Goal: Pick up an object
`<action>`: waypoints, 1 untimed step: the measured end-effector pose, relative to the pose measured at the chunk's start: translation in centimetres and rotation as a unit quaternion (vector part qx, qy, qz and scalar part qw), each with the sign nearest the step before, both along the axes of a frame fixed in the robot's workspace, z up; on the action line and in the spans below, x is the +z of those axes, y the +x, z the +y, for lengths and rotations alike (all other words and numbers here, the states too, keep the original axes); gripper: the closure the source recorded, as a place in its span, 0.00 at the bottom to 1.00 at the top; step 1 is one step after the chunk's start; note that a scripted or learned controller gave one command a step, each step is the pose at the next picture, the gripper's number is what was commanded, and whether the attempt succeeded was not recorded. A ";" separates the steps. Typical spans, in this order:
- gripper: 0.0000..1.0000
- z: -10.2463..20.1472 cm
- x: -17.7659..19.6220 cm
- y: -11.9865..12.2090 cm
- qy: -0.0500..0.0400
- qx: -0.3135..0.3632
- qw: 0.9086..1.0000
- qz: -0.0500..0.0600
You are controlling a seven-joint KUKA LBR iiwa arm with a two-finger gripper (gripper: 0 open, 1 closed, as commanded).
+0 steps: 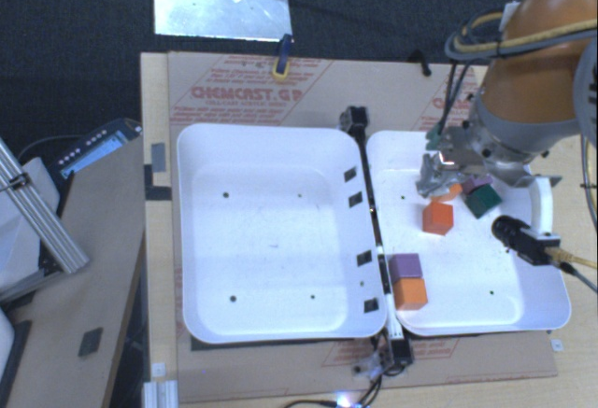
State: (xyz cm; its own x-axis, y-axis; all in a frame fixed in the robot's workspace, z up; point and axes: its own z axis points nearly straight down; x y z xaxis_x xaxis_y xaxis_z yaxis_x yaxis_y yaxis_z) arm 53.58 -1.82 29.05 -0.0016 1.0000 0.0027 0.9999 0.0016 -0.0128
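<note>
Nearest the camera, at the front edge of the right bin (537, 308), a purple block (405, 265) sits touching an orange block (411, 292) just in front of it, both pressed close to the divider between the two bins. The left bin (201, 238) lies alongside, on the brown board that covers the counter (243, 89).

Further in, near the middle of the right bin, an orange cube (437, 218) stands by itself. Just beyond it, the end effector (437, 180) has its tip low over the bin floor, close to the cube's far side. Something small and orange shows right at its tip, but it is too small to name. A green block (484, 200) lies just to the right, with a sliver of purple behind it, partly under the wrist. Whether the end effector is released or clenched cannot be told from this slanted view, and nothing can be seen to be gripped.

Farthest back, the grey arm with its orange band (542, 33) leans in from the right.

The step in hand looks like the descent or the closing at a chosen grasp spot among the far cluster. The next move would call for a firm closure on one piece and then a straight lift, clear of the neighbouring blocks and the bin wall.
</note>
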 end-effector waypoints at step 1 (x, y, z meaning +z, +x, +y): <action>1.00 0.9 11.2 3.8 -0.001 0.002 1.000 -0.014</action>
